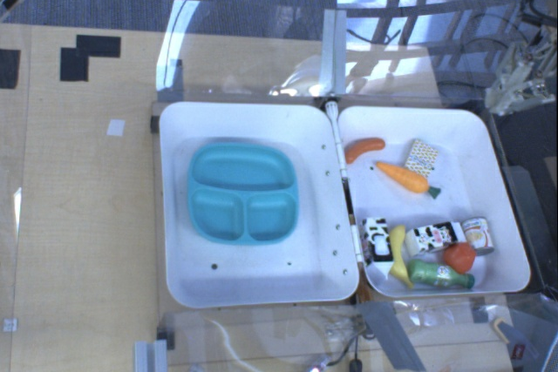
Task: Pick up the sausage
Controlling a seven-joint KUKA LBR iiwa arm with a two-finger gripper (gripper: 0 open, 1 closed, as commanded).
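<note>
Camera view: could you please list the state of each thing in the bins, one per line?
sausage: lying loose in the right bin's far left corner.
carrot: lying flat, apart from the sausage.
blue tray: upright in the left bin.
green bottle: on its side.
banana: lying flat.

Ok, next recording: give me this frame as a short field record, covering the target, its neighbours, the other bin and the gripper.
target: sausage, lying at the upper left of the right bin, close to the divider
nearest neighbours: carrot and small patterned box, both apart from it
lower cluster: banana, green bottle, tomato, can
left bin: holds a blue divided tray
gripper: above the bin's upper right corner, away from the sausage
</note>
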